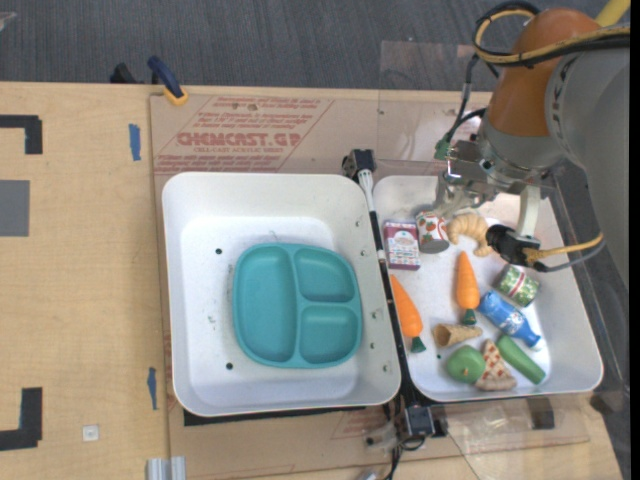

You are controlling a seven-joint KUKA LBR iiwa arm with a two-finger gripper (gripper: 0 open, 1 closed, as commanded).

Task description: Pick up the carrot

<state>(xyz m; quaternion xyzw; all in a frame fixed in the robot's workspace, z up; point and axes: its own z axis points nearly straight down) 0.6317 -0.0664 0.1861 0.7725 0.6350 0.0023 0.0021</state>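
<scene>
Carrots were two in the right bin (585, 353). One carrot (466, 280) stood almost upright in the view near the middle of the bin, with its thin orange tip toward the top and its green end at the bottom. The other carrot (406, 311) lay close along the left wall of the same bin, tilted, with its green end toward the lower right.

The gripper (461, 194) hung over the upper part of the right bin, above a croissant-shaped pastry (467, 230) and a small can with a red and white label (432, 231). It was apart from both carrots. Whether it was open or closed, I could not tell from this angle, and no object was seen in its grasp.

Beside the can was a small red box (402, 245). Lower in the bin were a green striped can (517, 283), a blue bottle (508, 317), an ice cream cone (459, 334), a green apple (465, 365), a slice of pizza (494, 365) and a green cucumber-like piece (523, 359).

The left bin (190, 268) held a teal plate with three compartments (296, 305), lying flat near the middle of it. Both bins rested on a sheet of brown cardboard (250, 133) with red print.
</scene>
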